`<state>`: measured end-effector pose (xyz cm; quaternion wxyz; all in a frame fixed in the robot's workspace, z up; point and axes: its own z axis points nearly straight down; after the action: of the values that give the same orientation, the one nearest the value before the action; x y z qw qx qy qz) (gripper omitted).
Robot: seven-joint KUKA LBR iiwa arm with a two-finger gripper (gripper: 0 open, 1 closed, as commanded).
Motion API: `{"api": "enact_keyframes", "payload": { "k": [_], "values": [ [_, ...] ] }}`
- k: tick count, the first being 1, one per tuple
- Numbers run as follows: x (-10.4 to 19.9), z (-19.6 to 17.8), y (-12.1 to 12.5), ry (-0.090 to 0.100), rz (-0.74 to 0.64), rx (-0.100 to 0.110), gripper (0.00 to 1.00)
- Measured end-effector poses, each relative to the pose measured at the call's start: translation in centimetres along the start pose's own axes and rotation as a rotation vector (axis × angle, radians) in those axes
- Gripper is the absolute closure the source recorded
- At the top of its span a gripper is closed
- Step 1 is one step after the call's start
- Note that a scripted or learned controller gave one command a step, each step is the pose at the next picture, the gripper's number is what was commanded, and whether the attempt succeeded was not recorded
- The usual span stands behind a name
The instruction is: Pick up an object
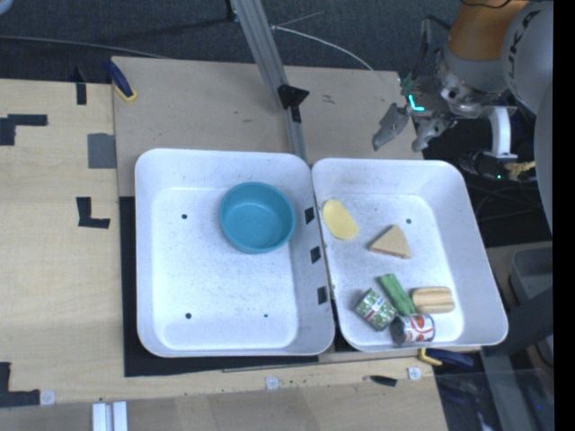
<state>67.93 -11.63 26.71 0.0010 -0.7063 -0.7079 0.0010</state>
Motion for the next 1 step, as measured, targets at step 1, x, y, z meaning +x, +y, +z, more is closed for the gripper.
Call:
{"api": "enact_keyframes", "payload": {
  "k": [1],
  "values": [
    [0.00,-0.07,0.03,0.000,0.000,-0.001,0.00]
  ]
}}
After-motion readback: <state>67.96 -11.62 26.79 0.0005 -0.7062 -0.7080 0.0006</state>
